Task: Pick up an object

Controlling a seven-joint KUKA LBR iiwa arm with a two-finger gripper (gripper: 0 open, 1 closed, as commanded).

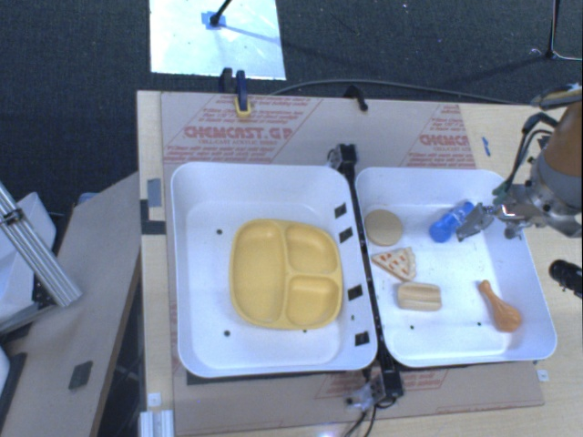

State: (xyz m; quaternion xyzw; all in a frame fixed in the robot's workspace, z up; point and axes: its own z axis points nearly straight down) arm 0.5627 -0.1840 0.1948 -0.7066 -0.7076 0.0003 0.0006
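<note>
**Gripper at the blue object in the right bin**

Where the blue object lies, near the far right corner of the right bin, you have your landmark for everything else. It rests tilted on the white floor, and the gripper sits just beside it on its right, at the end of the grey arm reaching over the bin's right rim. You see metal finger parts close against the blue object, but whether they are spread or pinching it you cannot tell from this angle.

Left of the blue object lies a round tan disc. Nearer to you than the disc sits a pizza-slice toy, and nearer still a pale bread-like block. Nearer than the blue object and to its right lies an orange drumstick toy, well apart from it.

Far to its left, in the left bin, a yellow divided plate rests flat.
</note>
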